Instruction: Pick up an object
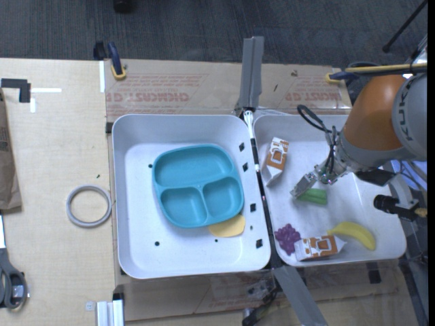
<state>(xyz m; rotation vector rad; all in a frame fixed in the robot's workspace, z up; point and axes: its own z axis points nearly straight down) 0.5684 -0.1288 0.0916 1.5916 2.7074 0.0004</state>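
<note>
My gripper (306,184) hangs low in the right bin (380,182), just above and touching the left end of a small green object (315,197). A white and orange carton (276,156) stands to its upper left near the bin wall. A yellow banana (355,234), a bunch of purple grapes (287,236) and a second orange and white carton (319,248) lie along the front of that bin. The view does not show anything held between the jaws.
The left bin (136,236) holds a blue divided plate (198,185) with a flat yellow piece (229,227) at its front corner. A tape ring (89,205) and scissors (10,287) lie on the bench at the left.
</note>
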